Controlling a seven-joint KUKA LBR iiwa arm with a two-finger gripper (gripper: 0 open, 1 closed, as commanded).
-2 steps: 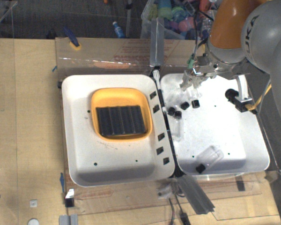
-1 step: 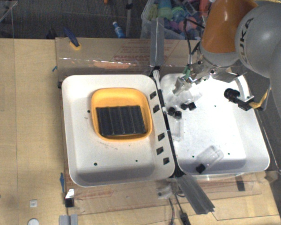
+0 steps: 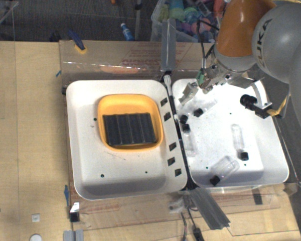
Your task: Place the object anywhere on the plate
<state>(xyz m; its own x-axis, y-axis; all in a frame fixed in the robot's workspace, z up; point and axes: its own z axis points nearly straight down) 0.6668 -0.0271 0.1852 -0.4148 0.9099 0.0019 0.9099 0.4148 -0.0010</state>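
An orange plate [image 3: 129, 103] sits in the left bin [image 3: 85, 159]. A dark ribbed rectangular block [image 3: 129, 128] lies flat on the plate and covers most of its middle. My gripper [image 3: 198, 87] hangs over the far left corner of the right bin [image 3: 271, 159], well to the right of the plate and apart from the block. Nothing shows between it and the bin floor.
Several clear plastic pieces with black ends lie in the right bin: one [image 3: 239, 140] at the right, one [image 3: 223, 167] near the front, one [image 3: 186, 134] by the divider. The divider [image 3: 173, 129] runs between the bins. The arm [image 3: 261, 24] fills the upper right.
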